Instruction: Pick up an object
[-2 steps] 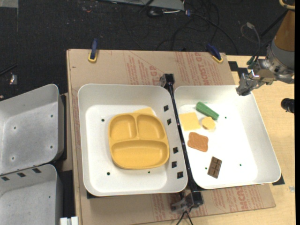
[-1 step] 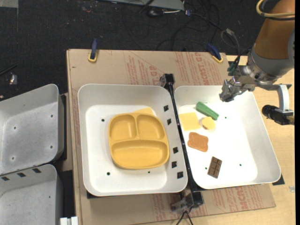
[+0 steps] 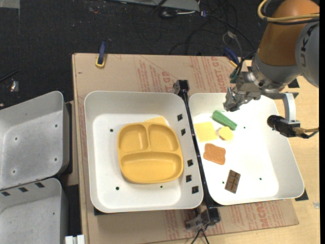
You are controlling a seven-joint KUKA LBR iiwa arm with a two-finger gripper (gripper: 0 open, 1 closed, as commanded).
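My gripper [image 3: 234,101] is over the far side of the right bin [image 3: 284,187], just above the green stick [image 3: 224,120]; can't tell its state. Same bin holds a yellow square [image 3: 204,131], a small yellow piece [image 3: 226,133], an orange toast slice [image 3: 215,154] and a brown chocolate bar [image 3: 232,181] nearer. Left bin [image 3: 101,187] holds a yellow divided tray [image 3: 150,153].

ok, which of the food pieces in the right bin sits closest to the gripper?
The green stick, lying just below-left of the gripper. The yellow pieces, orange slab and brown bar lie farther down the bin.
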